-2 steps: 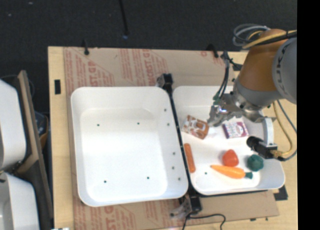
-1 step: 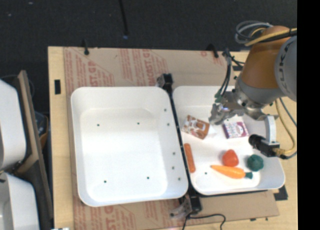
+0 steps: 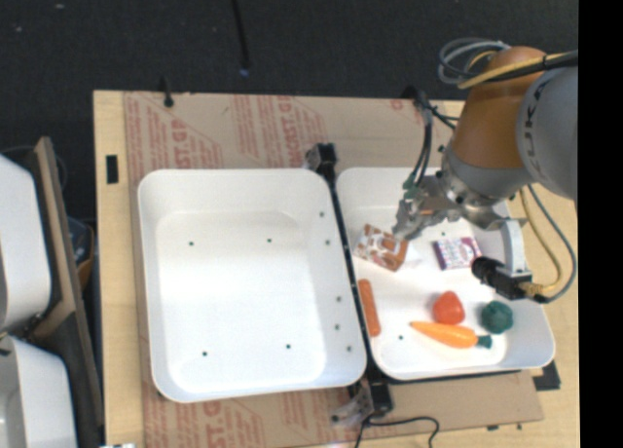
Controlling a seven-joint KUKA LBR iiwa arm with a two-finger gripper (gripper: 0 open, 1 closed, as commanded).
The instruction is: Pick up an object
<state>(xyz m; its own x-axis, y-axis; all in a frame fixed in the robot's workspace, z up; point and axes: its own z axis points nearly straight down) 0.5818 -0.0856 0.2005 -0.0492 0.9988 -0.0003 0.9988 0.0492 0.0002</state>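
Observation:
My gripper [image 3: 403, 225] hangs low over the upper left of the right bin [image 3: 533, 351], reaching down from the grey and orange arm. Its tip is right at the upper right edge of a brown and white crumpled packet [image 3: 380, 247], which lies on the bin floor. Whether they touch is unclear. In the same bin lie a purple and white packet [image 3: 455, 252], a red tomato [image 3: 449, 308], an orange carrot [image 3: 443, 334], a dark green lump [image 3: 497, 316] and a thin orange stick [image 3: 369, 306] along the left wall.
The left bin [image 3: 156, 205] sits beside the right one, with a black divider [image 3: 341, 242] between them. A black fitting with yellow cable [image 3: 498, 279] hangs off the arm over the bin's right side.

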